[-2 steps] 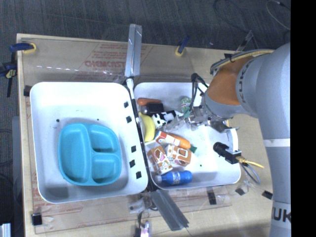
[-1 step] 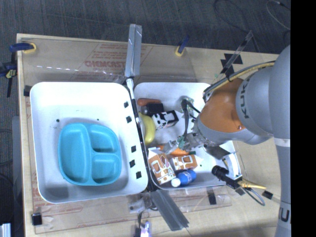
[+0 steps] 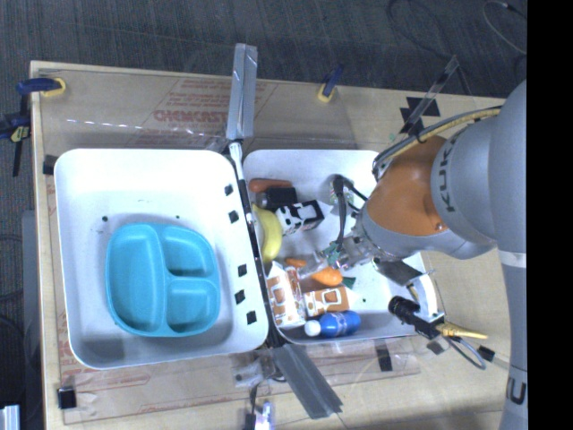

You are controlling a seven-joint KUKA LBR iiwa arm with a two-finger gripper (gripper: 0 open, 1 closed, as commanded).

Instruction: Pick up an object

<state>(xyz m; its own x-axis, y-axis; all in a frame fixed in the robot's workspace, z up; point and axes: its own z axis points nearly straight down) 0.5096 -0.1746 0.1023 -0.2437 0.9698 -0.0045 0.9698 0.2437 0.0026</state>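
My gripper (image 3: 343, 251) is low in the right bin (image 3: 304, 161), under the grey arm with its orange band. It hangs just above and to the right of an orange carrot-like piece (image 3: 323, 278). Left of it lie a yellow banana (image 3: 268, 232) and a black-and-white toy (image 3: 300, 213). A brown and black item (image 3: 270, 187) sits near the bin's back. A printed snack box (image 3: 288, 296) and a blue bottle with a white cap (image 3: 336, 323) lie at the front. I see nothing clearly between the gripper's tips.
The left bin (image 3: 81, 186) holds a blue divided plate (image 3: 164, 279). A raised divider (image 3: 243, 240) with black clips separates the two bins. The arm's bulk covers the right bin's right side.
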